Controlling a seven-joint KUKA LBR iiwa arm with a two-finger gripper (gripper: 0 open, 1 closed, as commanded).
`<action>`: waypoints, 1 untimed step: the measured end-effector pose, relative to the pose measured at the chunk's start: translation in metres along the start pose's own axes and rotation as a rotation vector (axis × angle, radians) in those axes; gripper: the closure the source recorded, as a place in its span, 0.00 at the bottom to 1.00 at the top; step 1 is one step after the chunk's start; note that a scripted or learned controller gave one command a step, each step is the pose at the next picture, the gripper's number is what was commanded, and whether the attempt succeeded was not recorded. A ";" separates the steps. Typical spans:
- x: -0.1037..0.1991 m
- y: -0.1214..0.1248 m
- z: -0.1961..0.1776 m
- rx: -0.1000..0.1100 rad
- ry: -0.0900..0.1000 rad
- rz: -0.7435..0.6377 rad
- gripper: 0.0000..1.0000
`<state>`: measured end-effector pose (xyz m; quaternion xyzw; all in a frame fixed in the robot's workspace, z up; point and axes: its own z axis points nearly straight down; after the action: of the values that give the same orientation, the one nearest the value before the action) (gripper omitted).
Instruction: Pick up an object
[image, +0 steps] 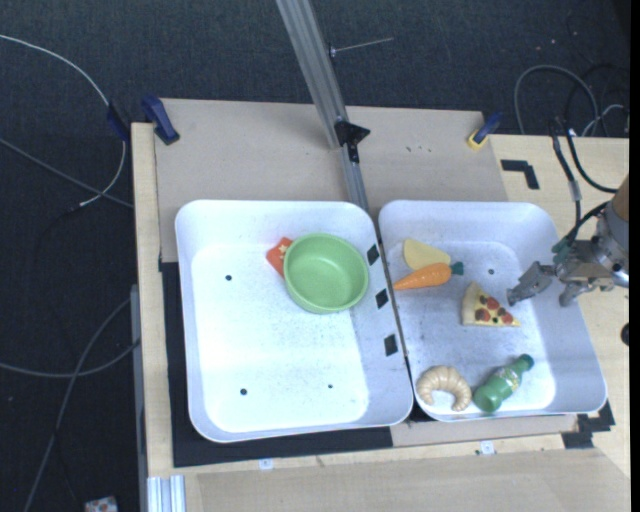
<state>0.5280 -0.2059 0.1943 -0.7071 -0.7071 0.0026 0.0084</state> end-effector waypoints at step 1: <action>0.006 0.005 0.062 0.000 0.001 0.000 0.00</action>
<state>0.5325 -0.1991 0.1325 -0.7069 -0.7072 0.0024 0.0088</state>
